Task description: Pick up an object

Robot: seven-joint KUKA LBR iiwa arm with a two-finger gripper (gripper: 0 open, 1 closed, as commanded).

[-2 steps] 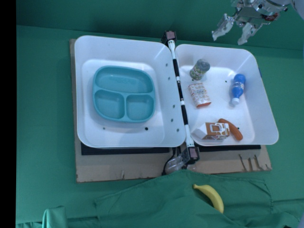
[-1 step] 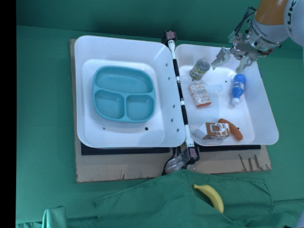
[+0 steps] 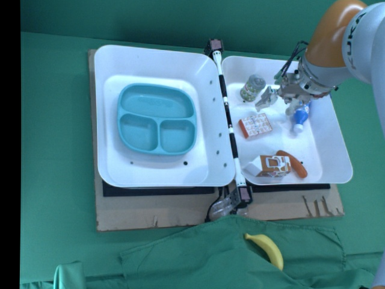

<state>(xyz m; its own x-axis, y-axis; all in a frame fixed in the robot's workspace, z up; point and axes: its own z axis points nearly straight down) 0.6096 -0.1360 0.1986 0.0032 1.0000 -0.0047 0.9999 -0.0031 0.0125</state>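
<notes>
My gripper [image 3: 278, 103] hangs over the back of the right bin [image 3: 337, 155], open, with nothing between its fingers. One finger [image 3: 263, 99] is just right of a small greenish jar [image 3: 252, 88]. The other finger stands beside a blue and white bottle [image 3: 300, 118] that lies at the gripper's right. In front of the gripper lies a flat orange and white box [image 3: 255, 126]. Near the bin's front edge are a brown and white carton [image 3: 271, 165] and an orange sausage [image 3: 293, 164], touching each other.
The left bin [image 3: 108, 65] holds a teal divided plate [image 3: 157, 118]. A white bar with black ends [image 3: 227, 110] runs between the bins. A banana [image 3: 267, 248] lies on green cloth in front of the bench.
</notes>
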